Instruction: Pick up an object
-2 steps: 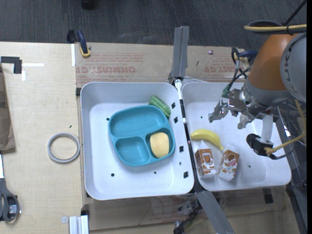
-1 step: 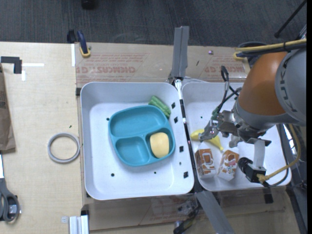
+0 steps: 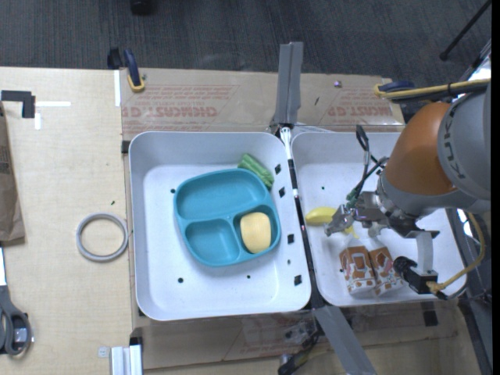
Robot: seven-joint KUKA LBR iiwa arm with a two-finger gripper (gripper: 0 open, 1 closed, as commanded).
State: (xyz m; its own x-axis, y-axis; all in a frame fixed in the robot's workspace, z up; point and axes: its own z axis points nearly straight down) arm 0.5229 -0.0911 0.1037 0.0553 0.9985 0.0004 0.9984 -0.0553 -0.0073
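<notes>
In the right bin [image 3: 328, 174] a small yellow banana-like object [image 3: 319, 216] lies near the left wall. My gripper [image 3: 341, 223] is low over the bin floor, just right of that yellow object and touching or nearly touching it. A brown and white snack package [image 3: 367, 270] lies near the bin's front. The left bin [image 3: 152, 233] bears a blue divided tray [image 3: 211, 201] with a pale yellow round object [image 3: 255, 231] in its right compartment. A green object [image 3: 256, 168] sits behind the tray.
The grey arm with its orange band [image 3: 418, 158] covers the right bin's right half. A tape ring [image 3: 101, 236] lies on the bench left of the bins, scissors [image 3: 12, 326] at the far left front. A black cable [image 3: 363, 151] hangs by the wrist.
</notes>
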